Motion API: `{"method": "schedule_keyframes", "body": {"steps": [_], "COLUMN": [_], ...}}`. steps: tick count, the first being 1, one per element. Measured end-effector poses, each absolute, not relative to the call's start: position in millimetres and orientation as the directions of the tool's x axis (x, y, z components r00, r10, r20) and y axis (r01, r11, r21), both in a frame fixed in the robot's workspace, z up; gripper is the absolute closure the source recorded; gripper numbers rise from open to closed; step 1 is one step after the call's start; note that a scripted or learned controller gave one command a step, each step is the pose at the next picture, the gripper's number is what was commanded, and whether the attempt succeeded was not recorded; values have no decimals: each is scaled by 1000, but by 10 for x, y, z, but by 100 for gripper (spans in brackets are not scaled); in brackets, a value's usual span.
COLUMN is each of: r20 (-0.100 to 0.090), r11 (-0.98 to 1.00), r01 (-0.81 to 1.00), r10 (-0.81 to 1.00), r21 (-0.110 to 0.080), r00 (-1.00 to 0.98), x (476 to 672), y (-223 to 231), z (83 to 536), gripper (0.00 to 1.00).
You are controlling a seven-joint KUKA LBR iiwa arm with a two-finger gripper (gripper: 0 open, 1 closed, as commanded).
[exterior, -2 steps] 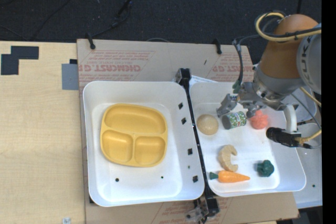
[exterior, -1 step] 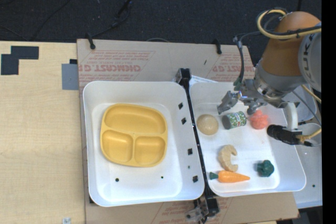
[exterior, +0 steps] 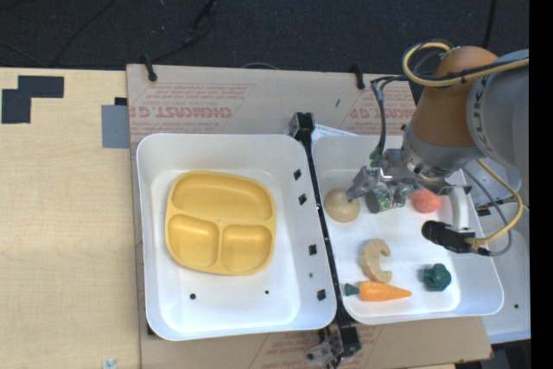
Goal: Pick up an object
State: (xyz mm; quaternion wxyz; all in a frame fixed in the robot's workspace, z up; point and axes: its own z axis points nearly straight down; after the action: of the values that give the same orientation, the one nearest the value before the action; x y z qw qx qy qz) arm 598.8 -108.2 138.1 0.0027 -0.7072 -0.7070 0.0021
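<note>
Hand low in right bin, grip state unclear. Beige ball just beside at 9 o'clock, pink piece at 3. Risk: descending fingers nudge ball, rolling it clear.

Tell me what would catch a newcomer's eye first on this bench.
The big yellow plastic plate with three compartments lies alone in the left white bin. Then the grey arm's orange band, coming in from the right, with its gripper low over the right white bin. There lie small toys: an orange carrot, a beige curved piece, a tan ball, a pink lump and a green lump.
</note>
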Motion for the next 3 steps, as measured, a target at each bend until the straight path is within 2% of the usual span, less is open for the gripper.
{"method": "schedule_keyframes", "body": {"steps": [1, 2, 3], "r20": [-6, -11, 0], "r11": [0, -4, 1], "r01": [1000, 1000, 1000], "r10": [1000, 1000, 1000], "r21": [23, 26, 2], "r00": [0, 4, -1], "x": [6059, 6066, 6031], "y": [-1104, -1132, -1142], "z": [1192, 1289, 1916], "gripper": [0, 100, 100]}}
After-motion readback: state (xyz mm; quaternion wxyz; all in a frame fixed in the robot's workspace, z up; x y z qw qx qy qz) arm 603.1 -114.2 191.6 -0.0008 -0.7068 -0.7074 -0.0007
